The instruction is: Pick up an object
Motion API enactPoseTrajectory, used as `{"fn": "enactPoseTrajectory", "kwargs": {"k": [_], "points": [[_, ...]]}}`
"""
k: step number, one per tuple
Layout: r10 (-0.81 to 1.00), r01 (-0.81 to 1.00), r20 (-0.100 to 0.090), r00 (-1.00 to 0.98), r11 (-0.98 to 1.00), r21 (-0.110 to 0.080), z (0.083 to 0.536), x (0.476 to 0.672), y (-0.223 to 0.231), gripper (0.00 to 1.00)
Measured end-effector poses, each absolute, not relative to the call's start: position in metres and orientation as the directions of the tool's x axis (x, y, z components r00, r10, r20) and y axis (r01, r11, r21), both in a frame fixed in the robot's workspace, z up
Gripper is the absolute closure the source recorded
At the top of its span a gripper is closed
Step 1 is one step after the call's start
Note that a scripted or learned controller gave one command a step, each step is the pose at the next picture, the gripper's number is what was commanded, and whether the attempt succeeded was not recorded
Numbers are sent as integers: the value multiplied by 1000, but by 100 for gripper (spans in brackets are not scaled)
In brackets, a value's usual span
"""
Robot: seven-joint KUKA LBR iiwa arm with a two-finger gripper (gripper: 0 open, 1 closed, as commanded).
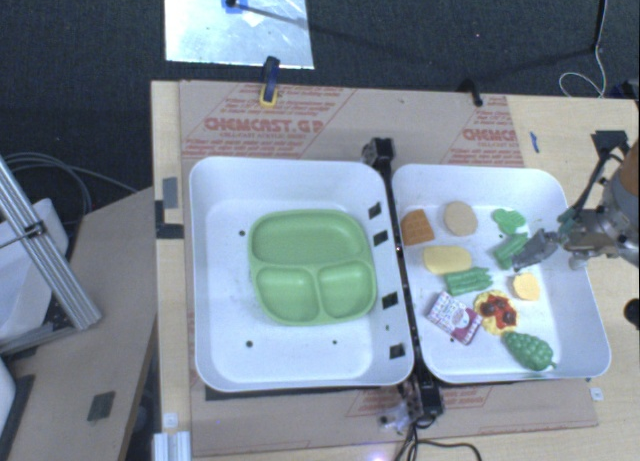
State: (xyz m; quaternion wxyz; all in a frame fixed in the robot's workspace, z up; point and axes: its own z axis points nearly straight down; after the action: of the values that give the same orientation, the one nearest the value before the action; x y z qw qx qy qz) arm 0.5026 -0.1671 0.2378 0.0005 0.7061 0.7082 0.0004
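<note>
The right bin holds several toy foods. Among them are a brown toast slice, a tan round cookie, a yellow piece and green beans. There is also a pink packet, a red and yellow pizza piece, an orange wedge and a bumpy green item. My gripper reaches in from the right, low over the bin. It sits just right of a green piece and above the orange wedge. No object is visibly held.
The left bin holds a green divided plate. A black-clipped divider runs between the bins. Another green piece lies near the right bin's far wall. A cable hangs at the back right.
</note>
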Motion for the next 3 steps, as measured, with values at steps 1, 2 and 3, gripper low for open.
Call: {"fn": "enactPoseTrajectory", "kwargs": {"k": [1,2,3], "points": [[1000,1000,3,-2,2,-5,161,485,-141,0],[1000,1000,-1,0,0,8,85,496,-152,0],[1000,1000,-5,0,0,15,99,498,-153,100]]}}
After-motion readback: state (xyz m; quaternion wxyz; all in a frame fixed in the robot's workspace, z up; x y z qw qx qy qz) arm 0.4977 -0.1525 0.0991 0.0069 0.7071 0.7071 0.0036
